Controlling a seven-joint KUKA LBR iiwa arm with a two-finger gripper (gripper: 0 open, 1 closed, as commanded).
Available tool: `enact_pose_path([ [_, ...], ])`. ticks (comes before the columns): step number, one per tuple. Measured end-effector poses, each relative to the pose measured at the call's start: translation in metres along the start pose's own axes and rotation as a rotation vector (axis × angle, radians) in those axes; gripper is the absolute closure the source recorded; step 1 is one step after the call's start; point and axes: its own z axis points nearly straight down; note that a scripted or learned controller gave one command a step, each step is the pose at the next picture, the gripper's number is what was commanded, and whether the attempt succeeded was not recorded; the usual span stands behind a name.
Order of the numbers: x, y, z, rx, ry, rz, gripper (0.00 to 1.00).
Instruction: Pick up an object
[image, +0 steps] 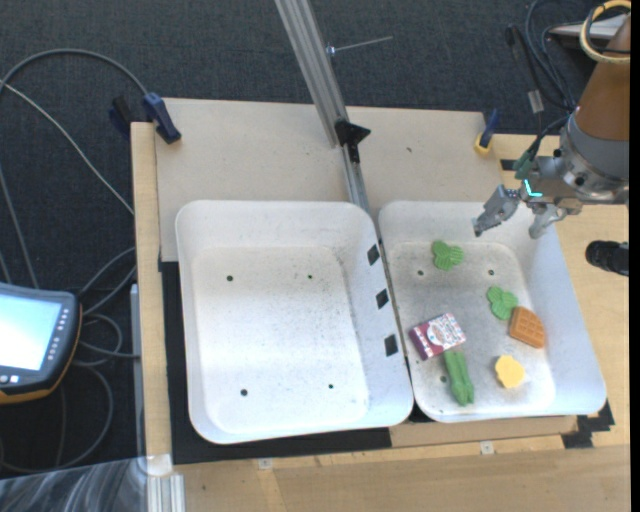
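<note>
my claw hangs spread open with nothing in it over the upper rim of the right bin, at the right of the frame, and the pickable things lie below it: two green pieces, a waffle-like orange block, a yellow piece, a pink carton touching a long green toy. i'd judge the lone green piece nearest me the cleanest grab, dropping straight down with fingers either side. the left bin sits on a pale counter above dark carpet.

A tan worktop has blue clamps at its back corners. A metal pole leans over it. Black cables lie on the dark floor. A lit screen sits at the left.
</note>
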Motion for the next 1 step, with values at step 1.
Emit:
enact_pose_path([
  [1,0.0001,0.0004,-0.002,-0.003,-0.001,-0.001,0.0],
])
